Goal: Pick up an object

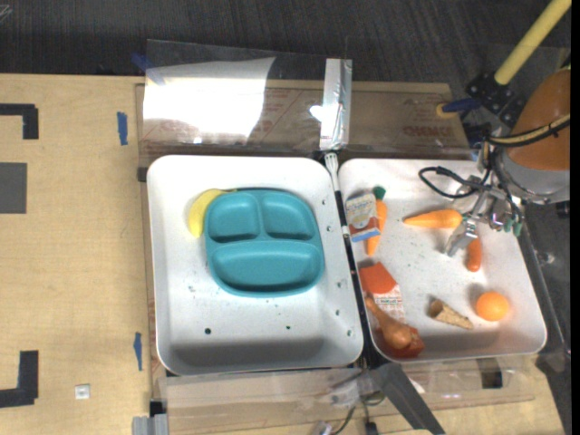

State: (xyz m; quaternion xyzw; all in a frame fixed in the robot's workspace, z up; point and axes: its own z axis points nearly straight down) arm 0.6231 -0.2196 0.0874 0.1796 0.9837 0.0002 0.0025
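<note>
Camera view: the claw [464, 236] hangs low over the right-hand shallow white bin [530, 284], reaching in from the right under the grey arm with its orange band [544, 134]. Whether it is apart or together, I cannot tell; no object is seen clamped in it.

Nearest item: a small orange-red stub, seemingly plastic toy food [474, 257], lies just beside the claw on its lower side. A long orange plastic carrot [433, 218] lies just to the claw's left, tip pointing away. Further below the claw sit a round orange ball [492, 306] and a tan wedge-shaped piece [450, 314].

Well to the left, along the bin's wall, stand a small white and orange carton [362, 214], a red box [381, 284] and a brown lumpy item [399, 333].

Farthest left, in the other white bin [172, 243], rests a teal compartment plate [265, 240] over a yellow piece [199, 208].

Assessment: the carrot is the likeliest target. It should be light, stiff and smooth, inclined to roll or slip. Grip across its thick middle, not the taper.
</note>
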